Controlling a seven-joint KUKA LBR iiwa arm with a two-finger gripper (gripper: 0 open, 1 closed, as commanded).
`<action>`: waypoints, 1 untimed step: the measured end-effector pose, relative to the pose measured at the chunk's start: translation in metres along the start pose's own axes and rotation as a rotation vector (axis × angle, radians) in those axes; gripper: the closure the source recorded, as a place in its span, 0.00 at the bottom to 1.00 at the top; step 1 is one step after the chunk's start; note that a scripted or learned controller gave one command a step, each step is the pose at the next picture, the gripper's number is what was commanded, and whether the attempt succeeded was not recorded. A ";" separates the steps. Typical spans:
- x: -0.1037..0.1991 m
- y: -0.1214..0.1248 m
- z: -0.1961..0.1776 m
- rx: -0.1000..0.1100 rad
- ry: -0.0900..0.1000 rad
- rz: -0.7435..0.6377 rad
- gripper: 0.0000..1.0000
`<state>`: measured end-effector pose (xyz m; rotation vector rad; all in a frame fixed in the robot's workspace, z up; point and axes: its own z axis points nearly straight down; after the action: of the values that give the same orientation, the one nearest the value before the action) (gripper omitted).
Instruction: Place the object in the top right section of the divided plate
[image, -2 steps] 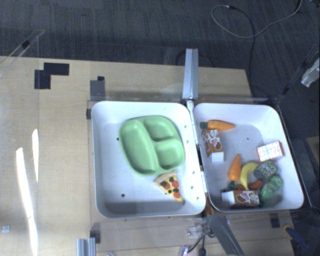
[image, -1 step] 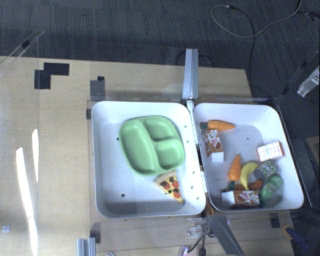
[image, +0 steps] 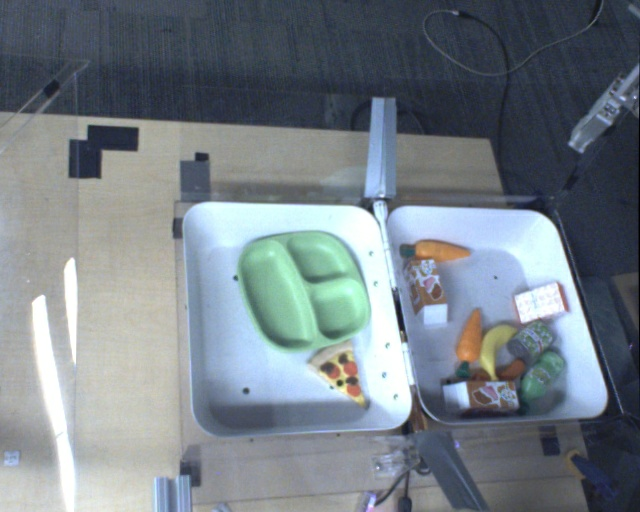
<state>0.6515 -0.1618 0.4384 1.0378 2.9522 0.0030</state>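
A flat toy pizza slice (image: 340, 371) lies just below the green three-section plastic plate (image: 303, 287) in the left white bin (image: 200, 320), touching its rim.

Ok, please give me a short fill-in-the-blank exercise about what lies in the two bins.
1. The green divided plastic plate lies in the ____ bin.
2. The toy pizza slice lies ____ the plate, in the same bin.
3. The orange toy carrot lies in the ____ bin.

Missing words: left; beside; right.

Two white bins (image: 200, 330), one green divided plate (image: 303, 288), two carrots (image: 441, 251).
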 end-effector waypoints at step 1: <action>0.000 0.002 -0.014 -0.005 -0.011 -0.006 1.00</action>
<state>0.6530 -0.1602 0.4524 1.0253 2.9441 0.0041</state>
